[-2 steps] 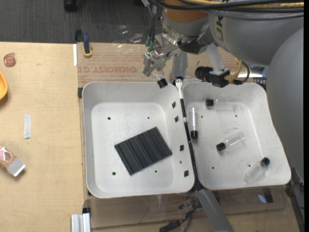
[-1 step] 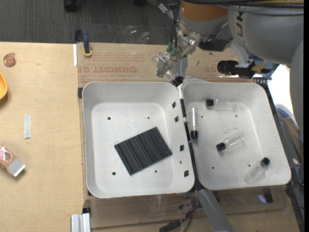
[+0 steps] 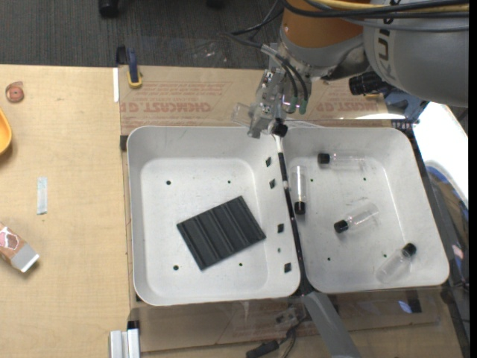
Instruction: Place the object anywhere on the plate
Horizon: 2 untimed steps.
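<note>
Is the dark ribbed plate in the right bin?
No, the dark ribbed plate lies in the left bin.

One fixed camera above the bench point(image 3: 59, 140), looking down at a slant, both white bins point(image 3: 141, 222) side by side in mid-frame, arm point(image 3: 417, 36) entering from the right, near the lens

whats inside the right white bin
The right white bin holds four clear plastic vials with black caps: one by the divider, one near the back, one in the middle, one at the front right. Nothing there looks covered.
</note>
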### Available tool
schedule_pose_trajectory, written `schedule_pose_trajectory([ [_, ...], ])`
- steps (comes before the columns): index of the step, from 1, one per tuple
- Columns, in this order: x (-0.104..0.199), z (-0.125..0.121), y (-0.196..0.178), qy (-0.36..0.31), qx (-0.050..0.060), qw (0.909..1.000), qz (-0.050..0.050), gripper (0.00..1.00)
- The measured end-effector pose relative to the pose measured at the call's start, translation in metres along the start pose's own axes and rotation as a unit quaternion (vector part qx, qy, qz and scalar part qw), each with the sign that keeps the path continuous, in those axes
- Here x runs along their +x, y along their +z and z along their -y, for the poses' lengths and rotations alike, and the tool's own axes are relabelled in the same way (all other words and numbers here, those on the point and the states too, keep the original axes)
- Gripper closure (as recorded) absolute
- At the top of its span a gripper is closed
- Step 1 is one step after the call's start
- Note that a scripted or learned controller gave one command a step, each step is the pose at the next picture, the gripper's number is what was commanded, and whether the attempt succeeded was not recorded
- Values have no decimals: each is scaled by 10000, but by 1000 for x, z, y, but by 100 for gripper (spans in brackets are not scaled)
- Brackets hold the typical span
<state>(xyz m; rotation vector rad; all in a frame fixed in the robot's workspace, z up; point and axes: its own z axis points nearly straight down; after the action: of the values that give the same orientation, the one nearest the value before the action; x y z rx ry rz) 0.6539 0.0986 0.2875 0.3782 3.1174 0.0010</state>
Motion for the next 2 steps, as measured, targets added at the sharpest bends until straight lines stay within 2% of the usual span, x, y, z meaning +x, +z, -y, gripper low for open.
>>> schedule_pose_trajectory([
  [1, 14, -19, -42, -1984, -8, 9801, 10, 100],
  [2, 11, -72, -28, -4117, -13, 9113, 9, 100],
])
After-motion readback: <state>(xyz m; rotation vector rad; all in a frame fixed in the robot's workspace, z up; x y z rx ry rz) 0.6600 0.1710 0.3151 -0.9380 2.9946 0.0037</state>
